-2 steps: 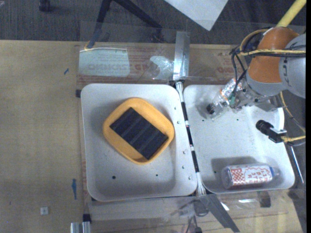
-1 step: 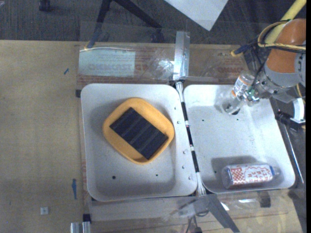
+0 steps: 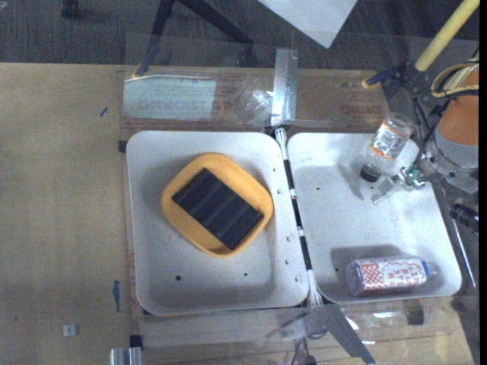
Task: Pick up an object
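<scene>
A small clear bottle with an orange and white label and a dark cap lies tilted at the far right of the right bin. My gripper reaches in from the right and sits just below and beside this bottle, close to its cap end. A second bottle with a red and white checkered label lies on its side near the front edge of the same bin. In the left bin rests a rounded yellow-orange object with a dark ribbed top.
The arm's orange band and cables stand over the right bin's far right corner. A metal divider runs between the bins. A yellow pole and chair legs lie beyond the bench.
</scene>
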Robot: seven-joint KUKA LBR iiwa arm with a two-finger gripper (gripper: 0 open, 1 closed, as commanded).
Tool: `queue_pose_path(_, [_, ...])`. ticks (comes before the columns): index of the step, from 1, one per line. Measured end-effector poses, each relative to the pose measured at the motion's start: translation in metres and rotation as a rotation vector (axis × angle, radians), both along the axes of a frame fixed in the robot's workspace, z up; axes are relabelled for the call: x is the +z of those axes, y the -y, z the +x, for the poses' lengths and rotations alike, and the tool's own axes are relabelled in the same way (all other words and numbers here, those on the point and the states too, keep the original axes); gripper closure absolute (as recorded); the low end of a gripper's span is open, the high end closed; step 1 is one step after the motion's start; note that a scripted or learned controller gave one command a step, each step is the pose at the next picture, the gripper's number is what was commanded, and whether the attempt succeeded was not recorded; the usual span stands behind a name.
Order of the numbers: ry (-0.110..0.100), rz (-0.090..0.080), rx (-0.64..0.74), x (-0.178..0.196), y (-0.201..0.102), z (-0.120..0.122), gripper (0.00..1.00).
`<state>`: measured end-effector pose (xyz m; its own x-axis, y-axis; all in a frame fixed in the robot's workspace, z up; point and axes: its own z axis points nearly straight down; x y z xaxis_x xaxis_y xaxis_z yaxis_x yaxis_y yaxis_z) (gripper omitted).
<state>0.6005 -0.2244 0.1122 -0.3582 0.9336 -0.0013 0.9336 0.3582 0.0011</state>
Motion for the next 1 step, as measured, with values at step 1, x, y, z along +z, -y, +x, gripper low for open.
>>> queue_pose_path(1, [-0.001,0.0,0.013,-0.0241,-0.0278,0.0477,0.0])
